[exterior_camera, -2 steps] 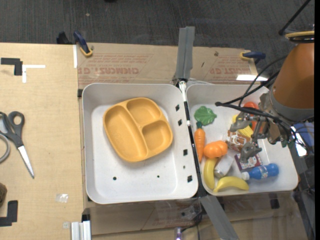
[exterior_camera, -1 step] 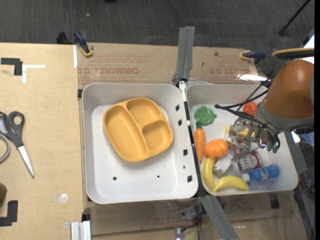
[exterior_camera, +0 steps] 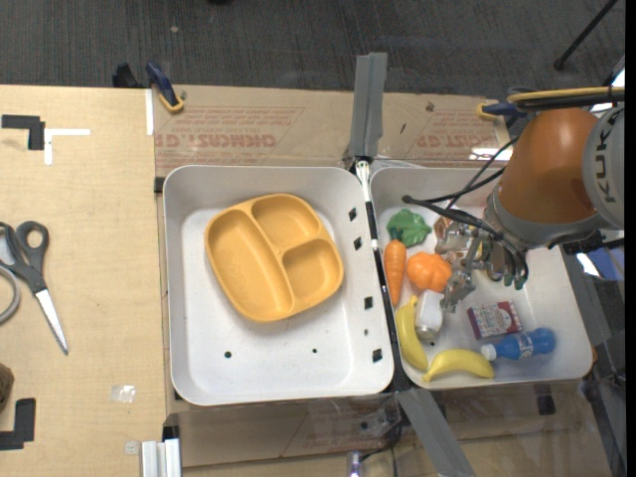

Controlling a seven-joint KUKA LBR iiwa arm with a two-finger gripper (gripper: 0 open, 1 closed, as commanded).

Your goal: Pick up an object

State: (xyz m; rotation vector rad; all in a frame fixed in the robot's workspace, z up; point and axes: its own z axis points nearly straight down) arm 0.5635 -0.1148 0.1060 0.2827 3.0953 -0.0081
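Note:
The right bin point(exterior_camera: 553, 301) holds several items. A green broccoli point(exterior_camera: 407, 227) lies at its far left, with an orange carrot point(exterior_camera: 395, 269) and a round orange fruit point(exterior_camera: 427, 270) below it. Two yellow bananas point(exterior_camera: 407, 334) point(exterior_camera: 460, 365) lie along the near left corner. A small white item point(exterior_camera: 429, 316) sits between the fruit and the bananas. A maroon packet point(exterior_camera: 494, 319) and a blue bottle point(exterior_camera: 522, 346) lie toward the near right. My gripper point(exterior_camera: 459, 276) hangs low over the bin's middle, just right of the orange fruit and above the white item. Nothing visibly sits in it.
The left bin point(exterior_camera: 268, 361) holds a yellow divided plate point(exterior_camera: 275, 256). The bins' shared wall point(exterior_camera: 373, 266) runs just left of the carrot. Cables trail from the wrist over the right bin. Scissors point(exterior_camera: 35, 276) lie on the bench far left.

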